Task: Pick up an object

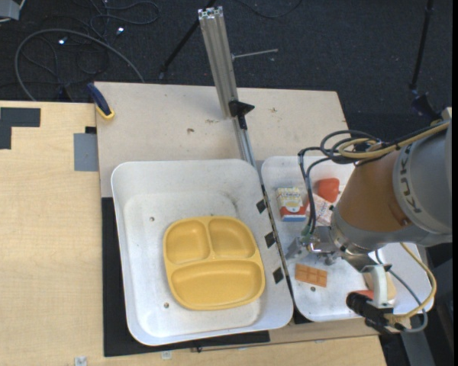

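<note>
Right bin (328, 303) — arm's gripper (314, 244) is hovering low over the clutter; grip state: cannot tell. Candidate objects are lying just beside it: orange cracker-like piece (311, 275), small red-and-white box (291, 202), red item (327, 189). Left bin (137, 204) is holding a yellow divided plate (213, 262). Risk — crowded items are inviting a glancing, empty close.

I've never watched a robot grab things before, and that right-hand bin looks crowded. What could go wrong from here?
Two likely risks. The small items lie close together: the carton, the red object and the orange wafer-like piece could be nudged aside rather than picked. The loose cables looping off the arm hang over that right bin and might snag or sweep something. The arm also hides part of the bin from the camera.
</note>
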Available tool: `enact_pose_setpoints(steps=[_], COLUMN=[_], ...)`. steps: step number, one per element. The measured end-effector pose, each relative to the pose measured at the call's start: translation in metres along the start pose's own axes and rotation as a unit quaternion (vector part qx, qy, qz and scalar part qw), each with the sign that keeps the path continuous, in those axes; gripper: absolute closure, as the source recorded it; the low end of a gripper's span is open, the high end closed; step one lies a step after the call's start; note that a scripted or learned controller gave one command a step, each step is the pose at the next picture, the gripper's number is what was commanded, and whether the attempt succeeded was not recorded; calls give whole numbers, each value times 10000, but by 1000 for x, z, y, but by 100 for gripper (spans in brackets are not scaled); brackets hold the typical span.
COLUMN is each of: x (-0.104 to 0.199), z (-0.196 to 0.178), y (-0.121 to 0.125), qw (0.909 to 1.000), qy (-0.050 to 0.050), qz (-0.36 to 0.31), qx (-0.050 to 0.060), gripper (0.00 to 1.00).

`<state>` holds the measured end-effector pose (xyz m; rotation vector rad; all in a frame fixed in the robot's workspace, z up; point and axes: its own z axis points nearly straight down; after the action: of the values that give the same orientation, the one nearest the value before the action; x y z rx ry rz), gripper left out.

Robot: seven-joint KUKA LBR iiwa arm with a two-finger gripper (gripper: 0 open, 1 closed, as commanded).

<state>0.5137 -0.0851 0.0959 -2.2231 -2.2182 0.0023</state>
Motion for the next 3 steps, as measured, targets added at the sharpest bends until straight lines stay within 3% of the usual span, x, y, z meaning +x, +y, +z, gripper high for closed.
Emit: enact_pose_setpoints(steps=[1, 3], x=[0, -2], z=[-10, -125], y=[-1, 5], qw=[10000, 10000], qy=[10, 0], qz=[23, -15], qx=[20, -24], gripper=[100, 100])
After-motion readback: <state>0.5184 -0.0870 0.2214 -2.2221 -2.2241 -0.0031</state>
